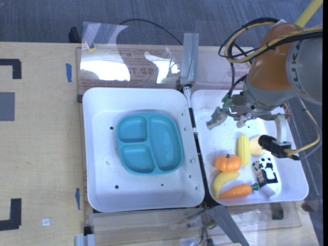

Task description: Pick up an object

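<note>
The left bin (97,137) holds a teal tray (149,142) split into three compartments, sitting near the middle. In the right bin (297,183), toy food is bunched toward the near side: a small orange pumpkin (227,163) with a green stem, a yellow banana (224,181) just below it, an orange carrot (237,191) lying at the front, and a yellow corn cob (244,149) standing lengthwise beside the pumpkin. A black-and-white item (266,173) lies right of them. The gripper (229,116) hangs over the far, bare part of this bin, fingers spread apart, nothing between them, well apart from the food.
</note>
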Available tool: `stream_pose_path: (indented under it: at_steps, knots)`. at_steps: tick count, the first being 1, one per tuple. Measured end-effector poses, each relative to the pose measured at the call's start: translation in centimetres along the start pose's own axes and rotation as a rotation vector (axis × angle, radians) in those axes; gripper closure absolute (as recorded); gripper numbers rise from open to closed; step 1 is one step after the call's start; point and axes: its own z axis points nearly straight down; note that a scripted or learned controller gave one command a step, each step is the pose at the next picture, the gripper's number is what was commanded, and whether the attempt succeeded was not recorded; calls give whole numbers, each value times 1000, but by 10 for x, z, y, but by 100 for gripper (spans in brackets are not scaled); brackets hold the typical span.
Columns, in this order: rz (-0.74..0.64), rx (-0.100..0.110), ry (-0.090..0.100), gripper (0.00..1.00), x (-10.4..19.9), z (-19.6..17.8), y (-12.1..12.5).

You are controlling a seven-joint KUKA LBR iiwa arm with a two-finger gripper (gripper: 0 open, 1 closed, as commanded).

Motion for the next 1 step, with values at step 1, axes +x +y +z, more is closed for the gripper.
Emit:
stream_pose_path:
  at_steps: [1]
  knots:
    - [-139, 2, -1, 0, -77, 48, -36]
